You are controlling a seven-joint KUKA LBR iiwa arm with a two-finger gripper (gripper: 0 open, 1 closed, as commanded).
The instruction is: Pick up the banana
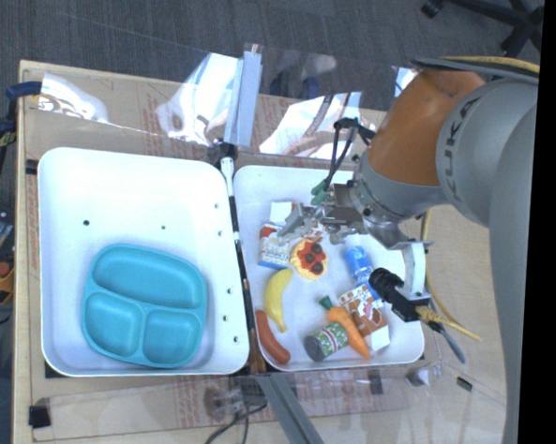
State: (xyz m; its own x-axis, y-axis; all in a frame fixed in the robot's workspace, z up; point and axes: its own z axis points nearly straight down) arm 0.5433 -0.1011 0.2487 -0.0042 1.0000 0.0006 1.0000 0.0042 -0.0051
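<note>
Banana (277,299) near left wall of right bin (252,182), beside sausage (271,339). Gripper (301,222) above toys at bin middle, finger state impossible to tell.

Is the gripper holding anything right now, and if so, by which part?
Cannot be told. The gripper hangs over the far end of the right bin, above the toy clutter; the banana lies apart from it, untouched.

- A dark grey carpet (131,20) is covering the floor around the bench.
- A pale wooden bench top (124,132) is showing printed markings along its edges.
- The black legs of a wheeled chair base (488,11) are reaching in at the top right.
- Crumpled clear plastic (203,94) is lying at the bench's far side.
</note>
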